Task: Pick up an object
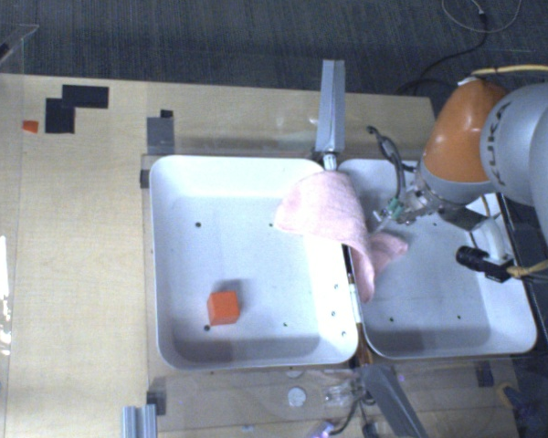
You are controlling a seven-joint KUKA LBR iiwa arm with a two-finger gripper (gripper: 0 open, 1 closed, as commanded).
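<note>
A pink cloth [331,215] lies draped over the wall between the two bins, part in the left bin [173,245] and part in the right bin [457,318]. A small orange cube [224,307] sits in the lower left of the left bin. My gripper [397,212] hangs low in the upper left of the right bin, right at the cloth's right edge. The grey arm with its orange band [461,144] reaches in from the right above it.
A grey post [331,108] stands behind the bins where they meet. Black blocks [73,106] and a small orange mark [30,127] lie on the wooden bench at the far left. A black cable fitting [479,261] sticks out over the right bin.
</note>
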